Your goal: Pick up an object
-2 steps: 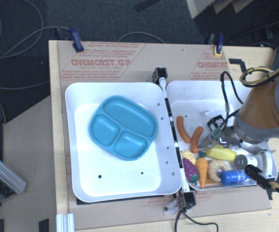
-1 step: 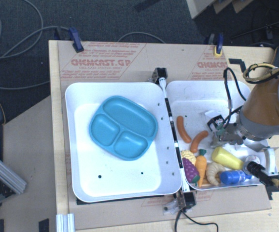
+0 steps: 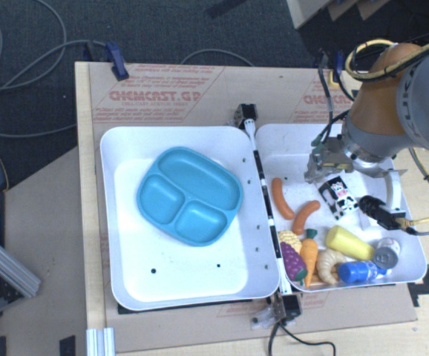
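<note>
My gripper [image 3: 323, 166] hangs low over the back part of the right bin [image 3: 289, 141], on the grey arm with the orange band [image 3: 381, 102]. Just in front of it to the right lies a small black-and-white patterned block [image 3: 338, 196]. Two orange-red sausages [image 3: 279, 196] [image 3: 305, 213] lie to the gripper's front left. Along the bin's front sit a corn cob [image 3: 289, 239], purple grapes [image 3: 294, 261], a carrot [image 3: 309, 255], a croissant [image 3: 329, 265], a yellow piece [image 3: 350, 242], a blue piece [image 3: 357, 273] and a grey can [image 3: 386, 256].
The left bin [image 3: 125, 221] bears a blue divided plate [image 3: 190, 195]. A raised rim with a black clip [image 3: 246, 114] parts the two bins. Cables run across the dark floor behind the bench.
</note>
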`<state>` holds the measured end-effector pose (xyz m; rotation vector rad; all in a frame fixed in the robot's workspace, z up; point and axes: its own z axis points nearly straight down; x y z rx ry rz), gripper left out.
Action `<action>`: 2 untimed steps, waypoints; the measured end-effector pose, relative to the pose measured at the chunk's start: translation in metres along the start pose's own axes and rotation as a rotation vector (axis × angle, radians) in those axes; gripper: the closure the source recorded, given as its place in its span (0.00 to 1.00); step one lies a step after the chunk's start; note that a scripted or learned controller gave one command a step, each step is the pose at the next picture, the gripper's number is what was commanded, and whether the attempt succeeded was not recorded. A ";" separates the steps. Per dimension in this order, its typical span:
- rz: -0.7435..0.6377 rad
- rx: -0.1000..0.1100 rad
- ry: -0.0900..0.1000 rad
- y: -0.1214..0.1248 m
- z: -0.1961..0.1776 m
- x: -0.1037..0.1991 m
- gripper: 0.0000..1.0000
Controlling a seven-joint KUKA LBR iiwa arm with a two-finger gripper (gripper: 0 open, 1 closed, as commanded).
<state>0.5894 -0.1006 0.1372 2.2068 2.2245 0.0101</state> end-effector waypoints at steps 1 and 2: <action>0.007 0.010 0.001 -0.005 0.003 -0.003 0.00; 0.008 0.016 0.004 -0.055 0.054 0.007 0.00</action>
